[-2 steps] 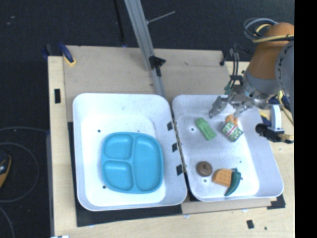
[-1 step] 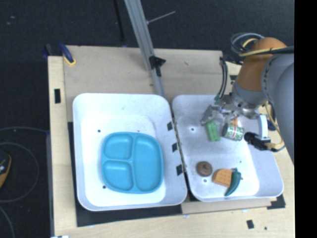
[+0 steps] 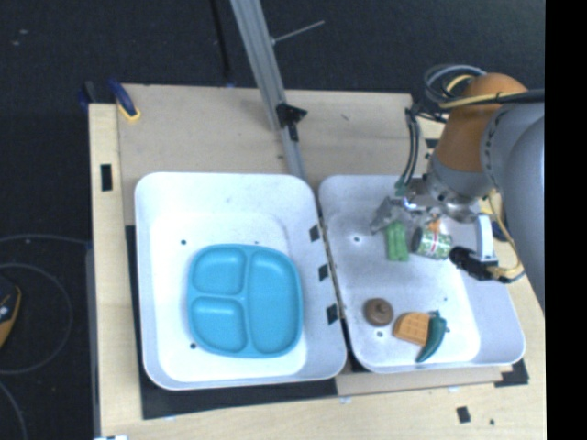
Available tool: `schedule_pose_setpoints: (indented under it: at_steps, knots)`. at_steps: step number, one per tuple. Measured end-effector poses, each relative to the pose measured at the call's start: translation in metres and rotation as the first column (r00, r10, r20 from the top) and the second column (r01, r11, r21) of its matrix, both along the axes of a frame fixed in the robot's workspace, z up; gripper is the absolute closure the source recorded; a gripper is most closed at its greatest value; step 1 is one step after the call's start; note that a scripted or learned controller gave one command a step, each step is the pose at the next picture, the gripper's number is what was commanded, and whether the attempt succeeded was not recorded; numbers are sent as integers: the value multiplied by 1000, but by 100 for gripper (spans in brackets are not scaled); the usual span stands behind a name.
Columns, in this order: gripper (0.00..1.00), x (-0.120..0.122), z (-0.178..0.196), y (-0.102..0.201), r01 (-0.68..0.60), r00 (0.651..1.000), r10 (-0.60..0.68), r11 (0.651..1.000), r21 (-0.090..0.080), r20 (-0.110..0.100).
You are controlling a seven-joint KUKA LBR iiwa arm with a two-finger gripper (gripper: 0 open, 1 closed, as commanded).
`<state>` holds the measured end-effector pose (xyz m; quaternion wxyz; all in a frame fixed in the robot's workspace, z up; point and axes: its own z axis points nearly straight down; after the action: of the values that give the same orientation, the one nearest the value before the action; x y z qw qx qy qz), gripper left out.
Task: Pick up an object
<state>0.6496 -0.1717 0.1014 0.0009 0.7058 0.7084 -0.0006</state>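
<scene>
On the left, the tabletop (image 3: 193, 126) carries a shallow white bin (image 3: 160, 200) with a blue divided plate (image 3: 246, 299) lying flat in it, three compartments showing, nothing on it that I can see. A grey metal pole (image 3: 261, 62) slants down from the top of the view and ends at the seam between the two bins, with a small dark clamp partway along it. The right bin (image 3: 495, 333) holds the loose things: a small brown round piece (image 3: 378, 312) near the front, just beside it an orange block (image 3: 412, 326) with a dark green pepper-like shape (image 3: 433, 337) touching its right edge; what either really is I can't make out. Farther back lies a green oblong object (image 3: 396, 243), and right beside it a small can-like item (image 3: 433, 243) with a pale label, on its side. The tool (image 3: 408, 216) hangs directly over those two, at the end of the grey arm (image 3: 518, 163) with its orange band, which is cut off at the right. The metal parts blur together there, so I cannot tell how wide the tool stands or whether it touches the green object.
</scene>
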Motion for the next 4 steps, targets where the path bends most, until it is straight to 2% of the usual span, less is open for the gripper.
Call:
schedule_pose_setpoints:
  at_steps: [1, 2, 3, 4]
  knots:
    - [100, 1, 12, -1, -1, 1000, 1, 1000, -2, 3]
    - [100, 3, 75, 2, 1, 1000, -1, 1000, 0, 6]
    - [100, 10, 122, 5, 0, 1000, 0, 1000, 1, 6]
    - [100, 11, 145, 3, -2, 1000, 2, 1000, 1, 4]
